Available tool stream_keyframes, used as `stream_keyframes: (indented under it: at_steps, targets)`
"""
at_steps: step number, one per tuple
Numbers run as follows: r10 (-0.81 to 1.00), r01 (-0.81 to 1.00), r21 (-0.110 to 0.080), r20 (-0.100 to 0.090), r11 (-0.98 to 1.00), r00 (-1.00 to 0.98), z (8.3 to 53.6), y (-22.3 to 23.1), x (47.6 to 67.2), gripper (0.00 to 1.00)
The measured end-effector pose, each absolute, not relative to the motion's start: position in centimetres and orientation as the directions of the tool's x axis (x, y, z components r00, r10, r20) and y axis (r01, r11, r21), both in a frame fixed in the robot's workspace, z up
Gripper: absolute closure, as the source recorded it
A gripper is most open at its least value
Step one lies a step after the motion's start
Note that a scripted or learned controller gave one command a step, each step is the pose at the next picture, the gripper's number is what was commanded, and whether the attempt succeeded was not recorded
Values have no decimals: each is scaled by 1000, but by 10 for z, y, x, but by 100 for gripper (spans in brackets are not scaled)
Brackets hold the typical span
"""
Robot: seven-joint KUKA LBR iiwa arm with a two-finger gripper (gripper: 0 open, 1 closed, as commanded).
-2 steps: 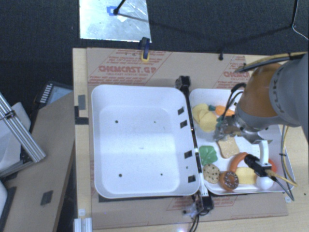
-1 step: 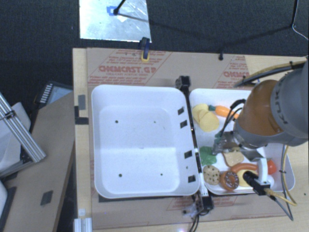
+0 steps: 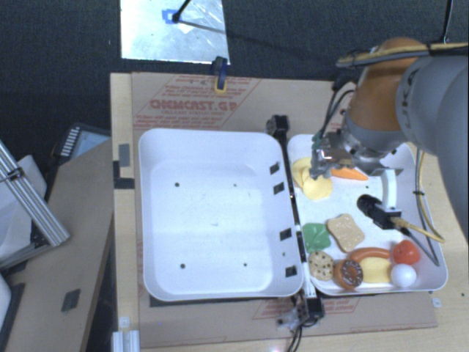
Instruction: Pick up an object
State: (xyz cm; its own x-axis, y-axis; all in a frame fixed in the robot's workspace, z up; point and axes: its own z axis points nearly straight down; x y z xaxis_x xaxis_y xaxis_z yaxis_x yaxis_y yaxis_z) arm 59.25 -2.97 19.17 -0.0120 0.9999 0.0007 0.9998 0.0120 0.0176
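Observation:
The right bin (image 3: 437,267) holds several toy foods. My gripper (image 3: 319,169) hangs low over the bin's far left part, directly above a pale yellow piece (image 3: 314,187). An orange carrot (image 3: 351,173) lies just right of the gripper. Nearer the front sit a green piece (image 3: 315,235), a slice of bread (image 3: 346,232), a cookie (image 3: 320,265), a chocolate donut (image 3: 349,273), a sausage (image 3: 370,254), a yellow block (image 3: 377,270), a red tomato (image 3: 405,252) and a white egg (image 3: 402,275). No object shows lifted off the bin floor.
The left bin (image 3: 150,196) stands beside the right one, with a black hinged divider (image 3: 287,196) between them. The arm (image 3: 399,94) covers the right bin's far right corner. A metal sheet (image 3: 172,17) lies beyond the bench.

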Motion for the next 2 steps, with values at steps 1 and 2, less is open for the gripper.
stream_keyframes:
  at_steps: [1, 2]
  targets:
    - [1000, 1000, 2, 0, 3, -3, 185, -34, 587, 0]
    - [1000, 1000, 5, 0, 7, -7, 196, -34, 588, 100]
